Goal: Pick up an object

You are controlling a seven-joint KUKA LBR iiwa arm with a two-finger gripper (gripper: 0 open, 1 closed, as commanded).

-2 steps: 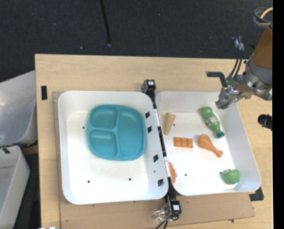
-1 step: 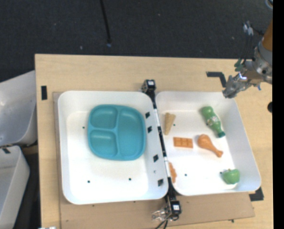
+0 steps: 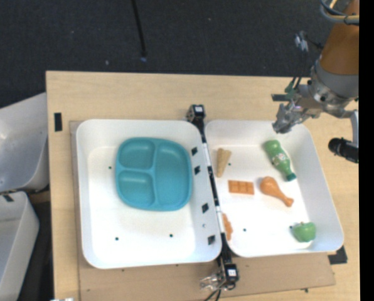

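The right bin (image 3: 319,162) holds several toy foods: a green bottle (image 3: 279,159), an orange chicken drumstick (image 3: 275,190), an orange waffle piece (image 3: 241,187), a tan cone (image 3: 223,160), a green apple (image 3: 304,232) and a small orange piece (image 3: 226,225) by the divider. My gripper (image 3: 285,121) hangs over the far right corner of this bin, up and to the right of the green bottle, with nothing visibly between its fingers. Its finger state is too small to read.
The left bin (image 3: 93,231) contains a teal divided plate (image 3: 154,172). A black clamp (image 3: 196,113) sits at the far end of the divider between the bins. Grey containers (image 3: 11,162) stand off the bench's left side.
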